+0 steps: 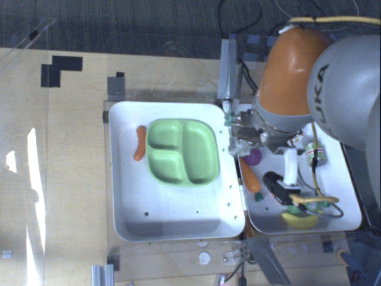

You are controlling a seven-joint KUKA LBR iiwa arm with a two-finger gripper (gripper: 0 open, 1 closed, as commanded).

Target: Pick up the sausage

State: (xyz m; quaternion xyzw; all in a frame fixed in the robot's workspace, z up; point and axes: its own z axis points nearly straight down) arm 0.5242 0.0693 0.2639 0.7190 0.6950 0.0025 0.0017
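The sausage (140, 143), a small orange-red stick, lies in the left bin (172, 222) against the left side of a green divided plate (181, 151). My gripper (240, 138) hangs under the grey and orange arm over the left edge of the right bin (351, 210), well to the right of the sausage, with the plate between them. The arm hides what is under the gripper.
In the right bin an orange carrot (250, 175) lies near the left wall just below the gripper, with a purple item (255, 157) beside it and a yellow banana (299, 220) at the front. The wall between the bins runs under the gripper.
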